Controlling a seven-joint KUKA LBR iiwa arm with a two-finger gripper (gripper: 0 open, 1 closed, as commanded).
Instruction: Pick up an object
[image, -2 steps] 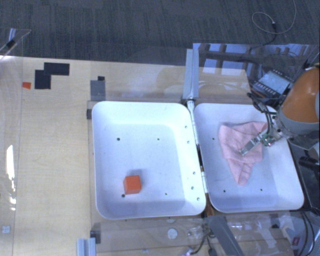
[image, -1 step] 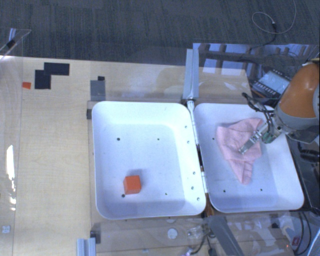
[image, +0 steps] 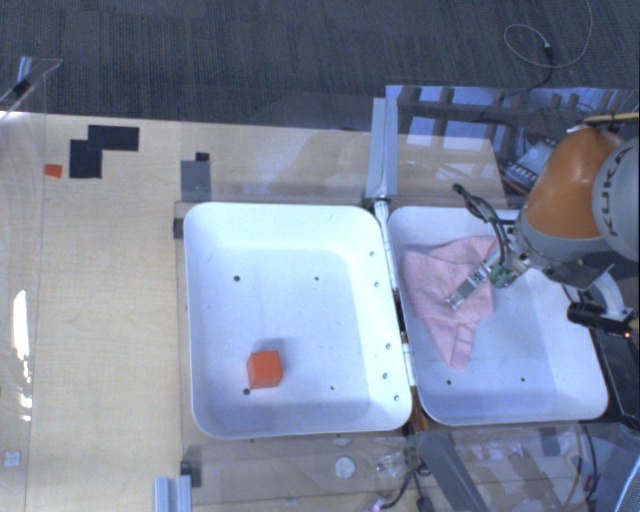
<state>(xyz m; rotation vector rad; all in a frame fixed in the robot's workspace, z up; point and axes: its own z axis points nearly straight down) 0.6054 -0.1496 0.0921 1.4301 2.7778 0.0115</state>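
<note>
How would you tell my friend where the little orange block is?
Look at the two white bins side by side and pick the left bin. Near its front edge, left of the middle, sits the orange block. It is small, hard and square, unlike the floppy pink cloth in the other bin.

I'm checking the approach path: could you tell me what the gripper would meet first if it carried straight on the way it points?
Most likely the pink cloth: the gripper points down-left over it in the right bin, though its height is unclear.
</note>
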